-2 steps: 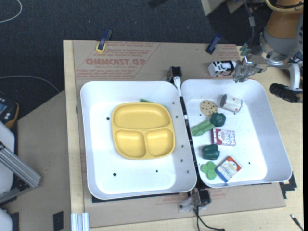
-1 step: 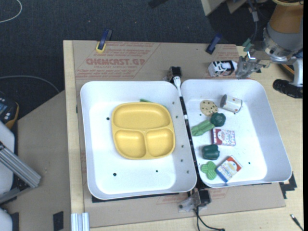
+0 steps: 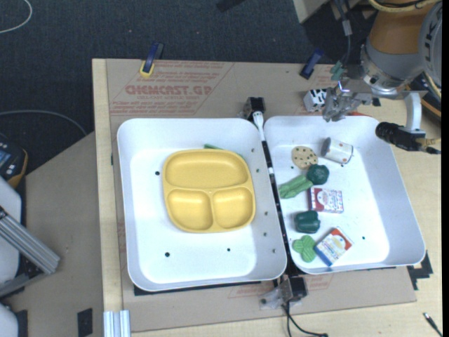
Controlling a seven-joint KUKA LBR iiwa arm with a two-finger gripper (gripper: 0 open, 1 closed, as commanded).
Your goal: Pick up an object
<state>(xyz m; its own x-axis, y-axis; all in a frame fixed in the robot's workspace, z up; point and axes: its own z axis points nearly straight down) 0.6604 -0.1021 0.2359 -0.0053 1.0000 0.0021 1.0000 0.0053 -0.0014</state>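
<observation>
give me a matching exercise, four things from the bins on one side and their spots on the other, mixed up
Things:
1. yellow divided tray
2. cookie
3. small red and white box
4. gripper

Places:
A. middle of the right bin, just below a dark green round piece
B. above the far edge of the right bin
C. left bin, near its centre
D. far part of the right bin, left of a small white cylinder

Pairs: 1-C, 2-D, 3-A, 4-B
</observation>
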